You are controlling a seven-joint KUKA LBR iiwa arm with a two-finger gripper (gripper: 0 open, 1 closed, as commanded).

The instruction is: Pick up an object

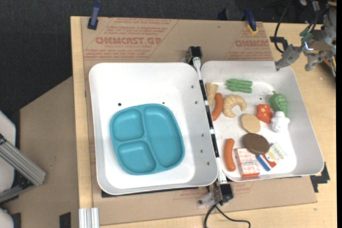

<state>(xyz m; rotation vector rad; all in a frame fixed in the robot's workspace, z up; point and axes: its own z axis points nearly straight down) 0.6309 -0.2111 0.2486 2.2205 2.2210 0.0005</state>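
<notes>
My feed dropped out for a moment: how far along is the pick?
Nothing looks picked yet. The gripper sits at the right bin's upper right corner, with no item seen in it. The toy foods, like the croissant and green beans, lie in that bin. The whole grasp remains.

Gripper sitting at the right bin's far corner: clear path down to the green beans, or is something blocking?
Probably yes. The gripper hovers off the right bin's far right corner, and the green beans lie alone near the far wall, nothing on top. The croissant lies close by on the near side.
</notes>
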